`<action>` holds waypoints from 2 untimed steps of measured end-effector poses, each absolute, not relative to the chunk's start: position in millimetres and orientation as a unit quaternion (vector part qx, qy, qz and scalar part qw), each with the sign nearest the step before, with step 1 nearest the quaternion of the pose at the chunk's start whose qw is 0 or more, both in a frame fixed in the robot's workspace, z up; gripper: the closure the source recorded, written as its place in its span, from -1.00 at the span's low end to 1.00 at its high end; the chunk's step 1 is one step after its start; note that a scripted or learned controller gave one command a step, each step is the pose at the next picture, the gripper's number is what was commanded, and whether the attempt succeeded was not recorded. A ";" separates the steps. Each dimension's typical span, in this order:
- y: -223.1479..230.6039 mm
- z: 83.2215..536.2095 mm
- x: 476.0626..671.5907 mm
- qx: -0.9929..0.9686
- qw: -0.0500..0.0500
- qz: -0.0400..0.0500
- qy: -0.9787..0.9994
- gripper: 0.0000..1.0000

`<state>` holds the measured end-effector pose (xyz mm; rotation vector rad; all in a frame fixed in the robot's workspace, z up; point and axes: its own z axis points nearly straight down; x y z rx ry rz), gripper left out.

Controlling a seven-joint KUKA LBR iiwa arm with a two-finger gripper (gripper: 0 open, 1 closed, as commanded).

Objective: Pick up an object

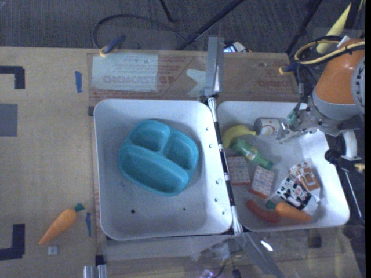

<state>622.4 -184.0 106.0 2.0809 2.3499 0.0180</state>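
Note:
The right bin (330,155) holds several small items. A yellow banana (236,133) lies at its upper left, with a green bottle (251,153) just below it. A small silver can (266,125) sits near the back wall. My gripper (288,132) hangs over the bin's upper middle, right beside the can on its right. Lower down lie two printed cards (262,181), a red chili (261,211), an orange carrot (291,212) and a black-and-white carton (294,193). The grey arm with its orange band (341,86) comes in from the right.
The left bin (110,213) carries a blue divided plate (159,156). A toy carrot (58,225) lies on the bench outside, at the lower left. A metal divider (222,155) runs between the bins. Cables and stands crowd the back right.

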 end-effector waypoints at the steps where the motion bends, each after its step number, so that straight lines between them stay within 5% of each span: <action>1: -147.8 244.7 668.0 0.675 0.002 0.001 0.737 1.00; 2: -146.4 255.7 669.3 0.674 0.004 0.001 0.739 1.00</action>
